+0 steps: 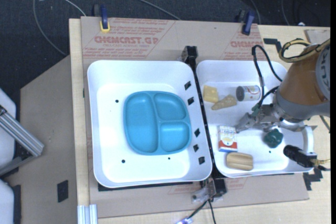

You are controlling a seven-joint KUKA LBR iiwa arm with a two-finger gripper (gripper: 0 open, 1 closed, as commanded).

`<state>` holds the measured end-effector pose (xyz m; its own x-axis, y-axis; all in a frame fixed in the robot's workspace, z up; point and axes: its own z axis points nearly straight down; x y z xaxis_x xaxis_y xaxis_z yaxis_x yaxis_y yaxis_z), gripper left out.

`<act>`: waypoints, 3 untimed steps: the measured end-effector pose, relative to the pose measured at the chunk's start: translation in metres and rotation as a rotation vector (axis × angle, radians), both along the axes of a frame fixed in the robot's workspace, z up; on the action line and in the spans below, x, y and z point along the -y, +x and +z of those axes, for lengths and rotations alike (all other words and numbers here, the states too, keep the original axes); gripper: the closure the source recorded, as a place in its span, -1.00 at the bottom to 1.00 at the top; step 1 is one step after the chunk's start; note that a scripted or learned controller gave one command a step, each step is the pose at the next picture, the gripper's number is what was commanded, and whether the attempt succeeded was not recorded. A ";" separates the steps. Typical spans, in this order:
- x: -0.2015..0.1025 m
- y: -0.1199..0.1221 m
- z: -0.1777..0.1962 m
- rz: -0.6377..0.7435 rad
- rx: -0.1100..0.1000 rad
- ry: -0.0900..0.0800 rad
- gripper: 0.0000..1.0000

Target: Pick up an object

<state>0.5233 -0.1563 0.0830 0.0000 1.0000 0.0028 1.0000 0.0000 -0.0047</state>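
Cardboard (pixel 157 39) lines the bench beneath two shallow white plastic bins, printed in faded red with lettering that reads roughly "CHEMCAST GP", and blue clamps (pixel 104 19) pin its far edge. Nearest in the right bin (pixel 273 169) lies a tan, rounded bread roll (pixel 239 161), smooth and loaf-shaped, and just behind it a small flat carton (pixel 227 138) in white and red whose print is too small to read. Beside these to the right sits a dark teal, roundish object (pixel 273 138), close under the wrist of the arm. The gripper (pixel 251 119) reaches in from the right at the middle of that bin, its thin metal fingers pointing left toward the carton; whether they are spread or closed cannot be told from this angle, and nothing is visibly clamped between them. Farther back lie a pale yellow wedge-shaped block (pixel 211 94), a beige irregular lump (pixel 224 103) and a small cylindrical can (pixel 249 93) on its side with a grey end and a white and reddish label, unreadable. The carton is just beside the fingertips, the lump slightly beyond them, the can further back. The left bin (pixel 105 113) holds a glossy light blue divided plate (pixel 157 122) with three compartments, lying flat near its centre, well apart from the gripper. Black cable (pixel 261 68) loops over the right bin's far rim toward the grey arm (pixel 307 89) with its orange band
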 end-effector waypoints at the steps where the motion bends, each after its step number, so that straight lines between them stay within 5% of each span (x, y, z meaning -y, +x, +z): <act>1: 0.000 0.001 0.013 0.000 0.004 -0.001 1.00; 3: -0.003 -0.013 0.122 0.001 0.010 -0.004 1.00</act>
